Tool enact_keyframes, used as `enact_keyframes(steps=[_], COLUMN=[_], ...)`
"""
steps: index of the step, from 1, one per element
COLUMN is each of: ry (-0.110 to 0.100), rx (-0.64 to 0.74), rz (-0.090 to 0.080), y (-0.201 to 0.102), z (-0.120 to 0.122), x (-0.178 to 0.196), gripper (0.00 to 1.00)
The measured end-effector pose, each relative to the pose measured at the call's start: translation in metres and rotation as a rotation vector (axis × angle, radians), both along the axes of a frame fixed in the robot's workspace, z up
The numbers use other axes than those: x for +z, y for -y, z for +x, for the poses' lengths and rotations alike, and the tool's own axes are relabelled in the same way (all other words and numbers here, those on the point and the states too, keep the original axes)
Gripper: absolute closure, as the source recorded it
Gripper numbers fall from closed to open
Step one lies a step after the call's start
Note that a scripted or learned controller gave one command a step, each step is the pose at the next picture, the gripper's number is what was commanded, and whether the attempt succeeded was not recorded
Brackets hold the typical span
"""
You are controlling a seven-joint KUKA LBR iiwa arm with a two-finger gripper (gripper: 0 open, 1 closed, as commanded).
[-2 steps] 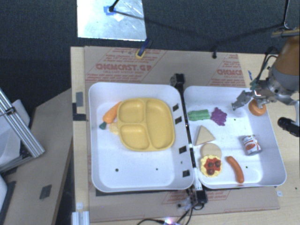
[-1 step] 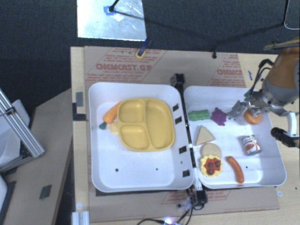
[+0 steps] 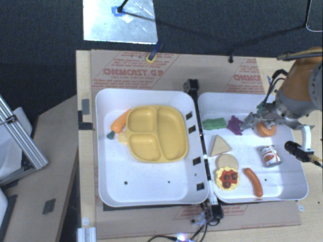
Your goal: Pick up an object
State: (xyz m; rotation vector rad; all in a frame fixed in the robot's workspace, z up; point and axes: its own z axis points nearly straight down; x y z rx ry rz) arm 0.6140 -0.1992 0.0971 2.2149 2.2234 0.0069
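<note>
Claw (image 3: 262,121): low over the orange fruit (image 3: 266,129) in the right bin (image 3: 298,185), seemingly placed to grab; grip impossible to tell.
Fruit: against the claw, beside purple grapes (image 3: 234,124).

left bin (image 3: 108,185): yellow tray (image 3: 154,133), carrot (image 3: 120,121) | right bin (image 3: 298,185): gripper (image 3: 262,121) over orange toy (image 3: 266,130)

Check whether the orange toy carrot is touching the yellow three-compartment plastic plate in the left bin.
Touching. The camera view shows the orange toy carrot lying slanted against the upper left rim of the yellow three-compartment plastic plate, with no white bin floor visible between them.
</note>
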Motion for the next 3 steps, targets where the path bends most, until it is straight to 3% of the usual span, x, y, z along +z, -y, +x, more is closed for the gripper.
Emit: enact_keyframes(steps=[1,3], ry=[0.002,0.002], rx=[0.0,0.002], rz=[-0.001,-0.003], y=[0.0,-0.003], z=[0.001,0.013], x=[0.01,0.124], gripper=[1.0,1.0])
